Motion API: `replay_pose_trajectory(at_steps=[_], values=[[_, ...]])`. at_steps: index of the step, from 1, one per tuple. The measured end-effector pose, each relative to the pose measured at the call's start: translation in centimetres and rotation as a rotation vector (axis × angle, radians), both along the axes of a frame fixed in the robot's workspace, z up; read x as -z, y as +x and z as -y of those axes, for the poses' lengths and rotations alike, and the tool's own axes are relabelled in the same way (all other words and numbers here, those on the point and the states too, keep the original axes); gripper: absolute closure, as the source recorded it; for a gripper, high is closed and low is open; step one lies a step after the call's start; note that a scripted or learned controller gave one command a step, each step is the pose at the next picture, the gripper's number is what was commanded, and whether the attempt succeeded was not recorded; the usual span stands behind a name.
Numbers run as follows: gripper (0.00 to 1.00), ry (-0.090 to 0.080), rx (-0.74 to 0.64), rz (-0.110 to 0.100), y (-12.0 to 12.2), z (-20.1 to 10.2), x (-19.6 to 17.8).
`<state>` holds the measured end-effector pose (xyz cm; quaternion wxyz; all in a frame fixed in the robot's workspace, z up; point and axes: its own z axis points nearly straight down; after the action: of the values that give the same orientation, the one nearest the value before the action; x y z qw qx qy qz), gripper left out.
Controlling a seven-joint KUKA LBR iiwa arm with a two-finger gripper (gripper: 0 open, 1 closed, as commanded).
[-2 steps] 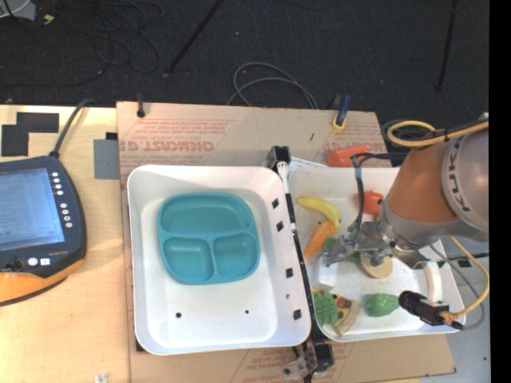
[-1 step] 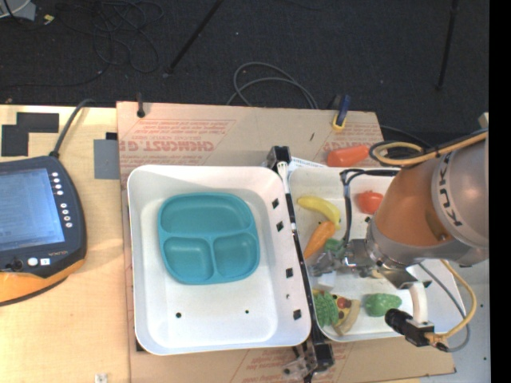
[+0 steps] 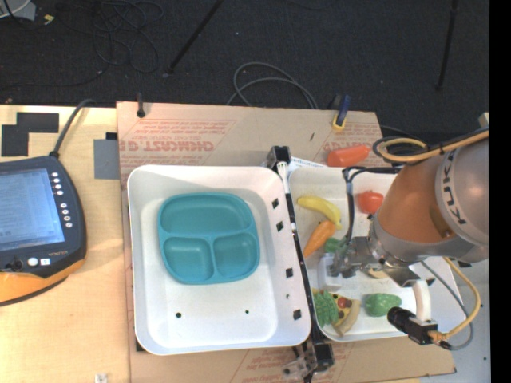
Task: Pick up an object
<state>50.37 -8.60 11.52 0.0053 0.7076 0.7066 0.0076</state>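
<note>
Orange carrot [image 3: 318,237] just left of gripper [image 3: 342,263]; can't tell its grip state.

Well above the gripper [image 3: 345,263] in the view, a dark carpeted floor [image 3: 239,30] fills the top, crossed by loose black cables [image 3: 271,82] and thin dark stands. A brown cardboard sheet [image 3: 239,134] with red print lies under the bins, a small blue clamp [image 3: 342,112] on its far edge. Far to the gripper's left, a light wooden bench top [image 3: 56,325] bears a grey and orange control pendant [image 3: 36,218] with a lit screen
</note>
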Motion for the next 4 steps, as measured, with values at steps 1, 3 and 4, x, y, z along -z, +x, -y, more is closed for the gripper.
replay_pose_trajectory(at_steps=[1, 3, 4], values=[[1.00, -0.002, -0.008, -0.011, 1.7, -5.5, -10.3], [0.00, -0.004, -0.003, -0.021, 10.4, -0.3, -7.8], [0.00, -0.007, 0.002, -0.020, 6.7, -0.3, 3.1]])
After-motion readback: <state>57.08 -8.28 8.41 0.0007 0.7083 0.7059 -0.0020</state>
